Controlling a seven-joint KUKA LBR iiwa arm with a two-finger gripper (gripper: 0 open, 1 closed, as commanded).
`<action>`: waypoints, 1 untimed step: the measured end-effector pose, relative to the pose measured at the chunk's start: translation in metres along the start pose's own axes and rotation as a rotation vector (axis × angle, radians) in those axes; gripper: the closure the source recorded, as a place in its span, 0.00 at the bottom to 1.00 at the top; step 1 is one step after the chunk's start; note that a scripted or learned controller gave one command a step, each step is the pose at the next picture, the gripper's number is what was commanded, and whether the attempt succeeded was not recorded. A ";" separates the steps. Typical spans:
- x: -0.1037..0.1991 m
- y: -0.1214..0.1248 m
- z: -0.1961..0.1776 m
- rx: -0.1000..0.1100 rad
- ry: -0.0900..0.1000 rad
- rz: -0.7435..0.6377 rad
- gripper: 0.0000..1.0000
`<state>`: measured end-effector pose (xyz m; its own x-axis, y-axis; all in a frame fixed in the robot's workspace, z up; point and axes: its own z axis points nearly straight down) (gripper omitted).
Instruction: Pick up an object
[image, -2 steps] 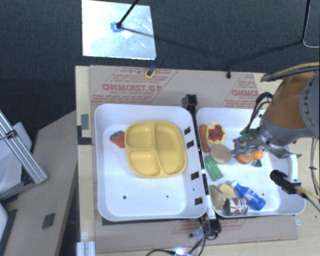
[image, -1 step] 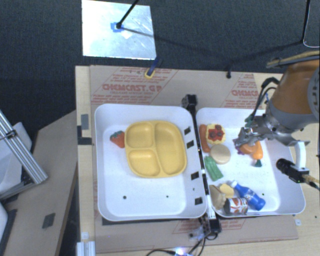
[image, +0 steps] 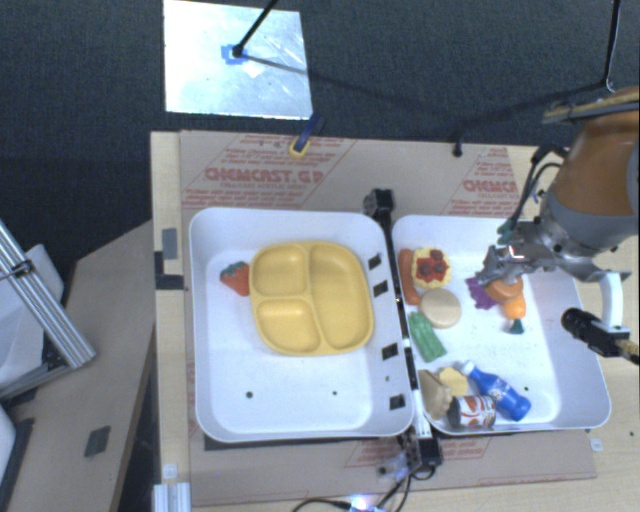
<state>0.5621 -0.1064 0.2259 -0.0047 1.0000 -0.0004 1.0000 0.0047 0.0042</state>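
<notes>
The gripper (image: 503, 262) hangs over the upper right part of the right bin (image: 572, 372), at the end of the grey and orange arm. Right under it lie a purple toy (image: 481, 294) and an orange toy (image: 512, 303), partly hidden by the gripper. Further left in the same bin are a red and yellow toy food (image: 429, 267), a beige round piece (image: 441, 308) and a green piece (image: 426, 338). At the bin's front lie a blue bottle (image: 501, 393), a small can (image: 472, 411) and a yellow piece (image: 453, 380).
The left bin (image: 205, 340) holds a yellow divided plate (image: 305, 297) and a small red and orange toy (image: 236, 277) beside the plate's left edge. A black divider (image: 392, 300) runs between the bins. A black part of the arm (image: 590, 332) juts over the right bin's right rim.
</notes>
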 end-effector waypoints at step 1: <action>0.042 0.016 0.006 0.001 0.001 -0.003 1.00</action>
<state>0.5782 -0.0647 0.2202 -0.0078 1.0000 0.0001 1.0000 0.0078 0.0032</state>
